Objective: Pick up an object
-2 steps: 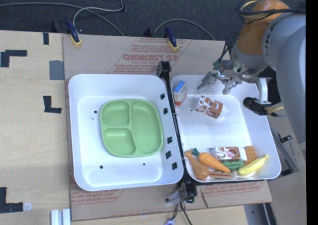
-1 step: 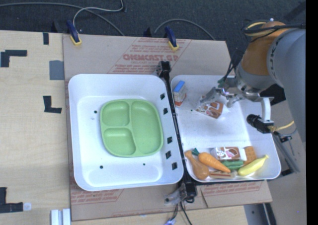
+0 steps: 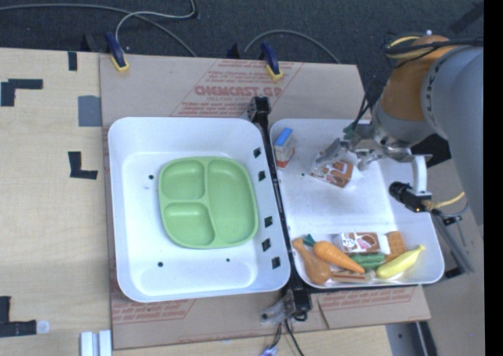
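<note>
I see the pincer low in the right bin, and a crinkled packet lies just under its tips, touching them; if the pincer is wide or narrow I cannot tell

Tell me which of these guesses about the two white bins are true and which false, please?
1. The green divided plate lies in the left bin. True.
2. The carrot sits on the green plate. False: it lies in the right bin, near the front edge.
3. A yellow banana lies in the right bin's front corner. True.
4. The gripper is above the left bin. False: it is over the far part of the right bin, by a clear packet.
5. Two blue clamps hold the cardboard's far edge. True.
</note>
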Available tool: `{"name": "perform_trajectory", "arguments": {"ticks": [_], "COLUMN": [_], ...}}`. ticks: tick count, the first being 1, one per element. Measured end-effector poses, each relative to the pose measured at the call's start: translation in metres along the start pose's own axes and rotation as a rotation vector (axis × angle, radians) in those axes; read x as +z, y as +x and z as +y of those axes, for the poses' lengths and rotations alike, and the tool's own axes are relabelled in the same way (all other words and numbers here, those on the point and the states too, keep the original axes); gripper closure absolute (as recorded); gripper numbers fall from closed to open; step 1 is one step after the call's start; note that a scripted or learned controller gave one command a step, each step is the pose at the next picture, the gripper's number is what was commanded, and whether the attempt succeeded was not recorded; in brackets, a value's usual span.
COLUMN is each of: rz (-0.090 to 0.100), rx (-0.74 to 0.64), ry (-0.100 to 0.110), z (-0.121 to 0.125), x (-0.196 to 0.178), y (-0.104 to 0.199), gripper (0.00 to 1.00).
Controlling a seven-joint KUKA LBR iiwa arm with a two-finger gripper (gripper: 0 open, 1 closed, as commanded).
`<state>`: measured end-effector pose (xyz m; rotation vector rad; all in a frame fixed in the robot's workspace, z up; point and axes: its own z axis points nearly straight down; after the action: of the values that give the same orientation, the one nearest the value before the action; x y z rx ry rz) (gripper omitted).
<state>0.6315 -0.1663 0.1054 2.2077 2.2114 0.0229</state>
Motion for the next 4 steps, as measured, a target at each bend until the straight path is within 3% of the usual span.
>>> {"name": "perform_trajectory", "arguments": {"ticks": [4], "rz": [-0.005], "rx": [0.002], "ry": [-0.009], "z": [-0.0034], "x": [0.002], "y": [0.0069], "gripper": [0.0]}}
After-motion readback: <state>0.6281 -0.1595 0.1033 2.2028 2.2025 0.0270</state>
